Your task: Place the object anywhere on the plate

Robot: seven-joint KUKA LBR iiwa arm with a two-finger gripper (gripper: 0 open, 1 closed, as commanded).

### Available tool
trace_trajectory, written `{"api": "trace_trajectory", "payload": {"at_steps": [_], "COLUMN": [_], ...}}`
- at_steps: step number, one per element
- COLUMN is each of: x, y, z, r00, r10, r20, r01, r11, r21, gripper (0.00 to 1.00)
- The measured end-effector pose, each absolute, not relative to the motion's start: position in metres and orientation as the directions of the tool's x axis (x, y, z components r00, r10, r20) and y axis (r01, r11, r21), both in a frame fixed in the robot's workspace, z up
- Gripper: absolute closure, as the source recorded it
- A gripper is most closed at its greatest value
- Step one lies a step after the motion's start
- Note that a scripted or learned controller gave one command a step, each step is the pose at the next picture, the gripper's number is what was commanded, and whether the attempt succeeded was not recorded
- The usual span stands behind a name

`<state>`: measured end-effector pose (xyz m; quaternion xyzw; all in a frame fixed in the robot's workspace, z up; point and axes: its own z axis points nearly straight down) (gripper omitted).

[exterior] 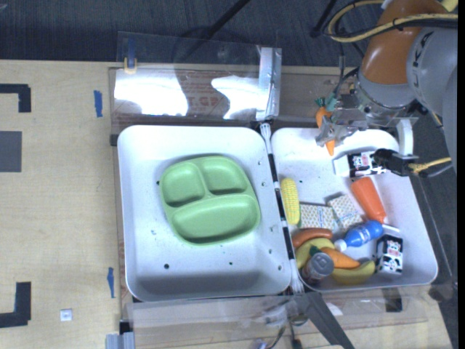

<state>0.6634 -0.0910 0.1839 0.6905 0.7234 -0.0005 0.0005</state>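
Pale wooden bench (pixel 51 217) is carrying two shallow white bins side by side, with dark carpet showing beyond its far edge. Sitting in the middle of the left bin (pixel 138 151) is a smooth green plate (pixel 209 197), rounded and divided into three compartments, with nothing lying on it. A clear plastic sheet (pixel 189 86) is catching glare behind that bin. In the right bin (pixel 421 267), a ribbed yellow corn cob (pixel 290 199) is lying along the left wall. Toward the near edge a heap is crowding together: patterned flat packets (pixel 327 213), a blue bottle (pixel 361 235), a banana (pixel 349 267), a grey-capped can (pixel 319 265) and a black-and-white carton (pixel 391 255). An orange carrot (pixel 369 198) is lying toward the right wall. The gripper (pixel 334 126) is hanging over the bin's far left part, a small orange piece (pixel 330 147) showing at its tip; whether its fingers are apart or together cannot be told. No writing is legible.
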Motion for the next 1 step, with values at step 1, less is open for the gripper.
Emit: {"api": "trace_trajectory", "payload": {"at_steps": [1], "x": [0.6504], "y": [-0.028], "z": [0.1851], "r00": [-0.291], "r10": [0.957], "r20": [0.001], "r01": [0.957], "r11": [0.291], "r21": [-0.001], "gripper": [1.0]}}
